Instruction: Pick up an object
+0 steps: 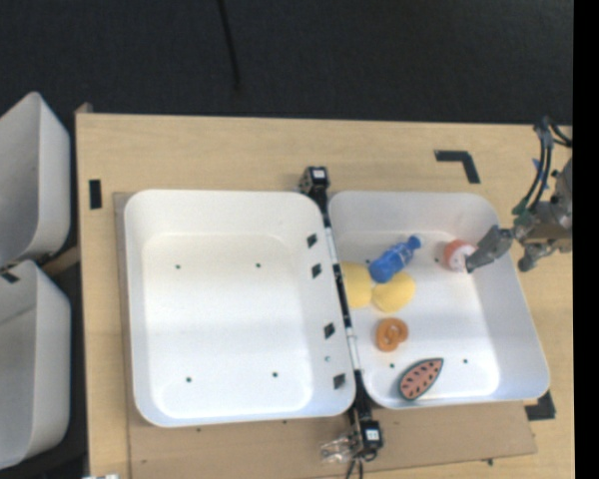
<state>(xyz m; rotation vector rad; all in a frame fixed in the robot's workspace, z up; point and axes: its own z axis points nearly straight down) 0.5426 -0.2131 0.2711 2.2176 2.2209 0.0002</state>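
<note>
The gripper (506, 249) sits at the right edge of the right bin (514, 337), and its two dark fingers are spread apart with nothing between them. The nearest thing to it is a small red and white object (452, 253), which lies just to the left of the left finger, close enough that it may be touching the tip. It is small and round-looking, so it has no clear long side, and I cannot tell what it really is. For the next move, I think the gripper needs to go a little to the left so the fingers come down on both sides of that small thing. Right now it lies beside the fingers, not between them. A bit further left is a blue bottle (393, 258), and it lies tilted, with its cap end pointing up and to the right, toward the gripper. Right under the bottle is a soft yellow toy (377, 289), touching it. Below that is an orange ring (391, 334), and near the bottom wall of the bin lies a flat oval thing (419, 378) with a red spotted face, its long side slanting up to the right. All five things are in the right bin. The left bin (140, 297) has only its white floor. Both bins sit side by side on the wooden desk (210, 153).
</note>
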